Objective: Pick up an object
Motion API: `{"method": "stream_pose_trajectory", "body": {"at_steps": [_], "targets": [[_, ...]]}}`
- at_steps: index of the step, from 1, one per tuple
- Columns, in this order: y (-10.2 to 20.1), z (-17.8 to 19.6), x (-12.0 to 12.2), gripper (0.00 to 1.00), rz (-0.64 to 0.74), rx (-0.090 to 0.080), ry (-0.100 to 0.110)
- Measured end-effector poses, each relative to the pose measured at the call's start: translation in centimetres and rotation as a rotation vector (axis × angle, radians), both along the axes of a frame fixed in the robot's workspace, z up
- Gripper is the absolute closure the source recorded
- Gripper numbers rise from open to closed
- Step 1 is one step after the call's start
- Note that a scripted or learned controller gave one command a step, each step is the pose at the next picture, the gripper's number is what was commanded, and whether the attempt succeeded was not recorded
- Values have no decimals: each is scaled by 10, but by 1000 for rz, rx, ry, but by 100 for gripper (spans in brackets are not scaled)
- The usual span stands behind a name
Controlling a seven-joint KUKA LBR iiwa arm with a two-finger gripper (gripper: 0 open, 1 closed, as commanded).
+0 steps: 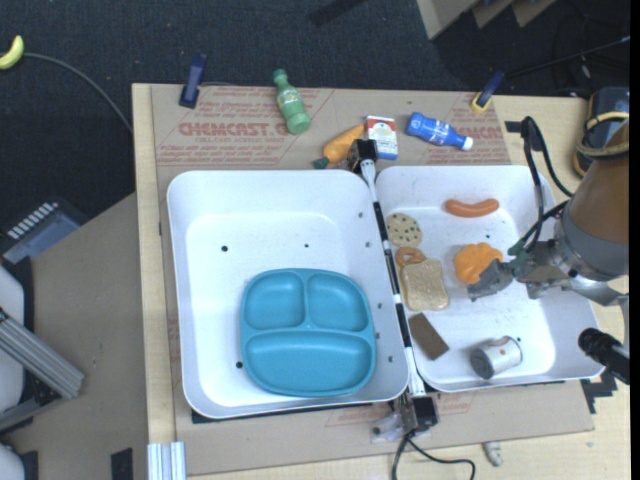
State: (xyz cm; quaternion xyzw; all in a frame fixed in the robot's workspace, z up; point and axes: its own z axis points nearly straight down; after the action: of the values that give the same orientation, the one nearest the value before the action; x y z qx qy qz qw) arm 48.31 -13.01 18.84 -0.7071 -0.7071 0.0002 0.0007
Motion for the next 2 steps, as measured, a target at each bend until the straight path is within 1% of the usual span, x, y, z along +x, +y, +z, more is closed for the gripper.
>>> {"method": "stream_pose_trajectory", "body": {"at_steps": [1, 2], "targets": [[13, -91, 48, 0, 1, 0, -2], [0, -100, 89, 0, 0, -1, -8]]}}
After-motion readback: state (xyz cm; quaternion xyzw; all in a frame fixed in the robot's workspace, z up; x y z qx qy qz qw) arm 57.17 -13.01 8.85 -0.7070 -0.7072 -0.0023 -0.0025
